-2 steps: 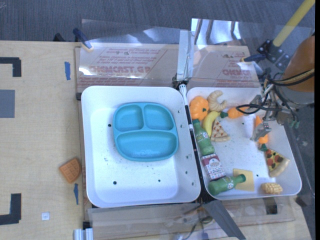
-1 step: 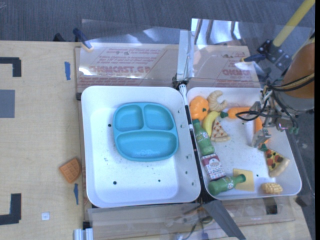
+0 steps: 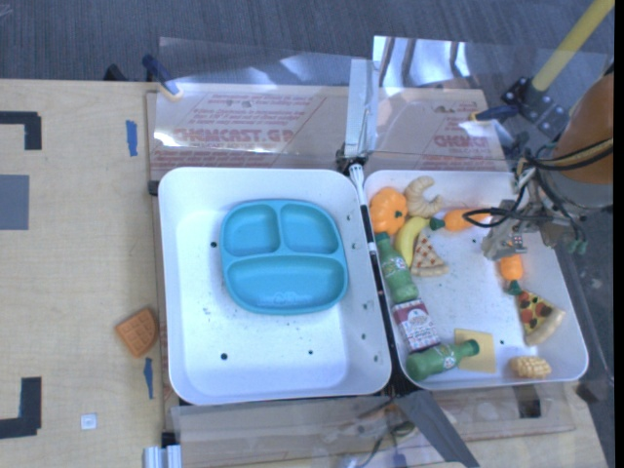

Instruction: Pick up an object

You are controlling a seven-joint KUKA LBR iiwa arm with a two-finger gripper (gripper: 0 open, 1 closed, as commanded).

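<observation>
The right bin [image 3: 565, 305] holds several toy foods. An orange pumpkin [image 3: 387, 209], a beige croissant [image 3: 422, 194], a yellow banana [image 3: 410, 235] and a pizza slice [image 3: 426, 256] lie at its far left. A carrot [image 3: 454, 219] lies near the middle. My gripper [image 3: 505, 243] hangs over the bin's right half, just above a small orange piece [image 3: 512, 267]. Whether it touches that piece I cannot tell. A second pizza slice [image 3: 538, 314], a corn cob [image 3: 529, 366] and a cheese wedge [image 3: 476, 349] lie toward the near edge.
Two green bottles [image 3: 398, 273] [image 3: 434, 360] lie along the right bin's left wall. The left bin [image 3: 185, 300] carries a blue divided plate [image 3: 284, 256]. A waffle piece [image 3: 138, 331] sits on the bench to the left. Cables hang by the wrist [image 3: 541, 198].
</observation>
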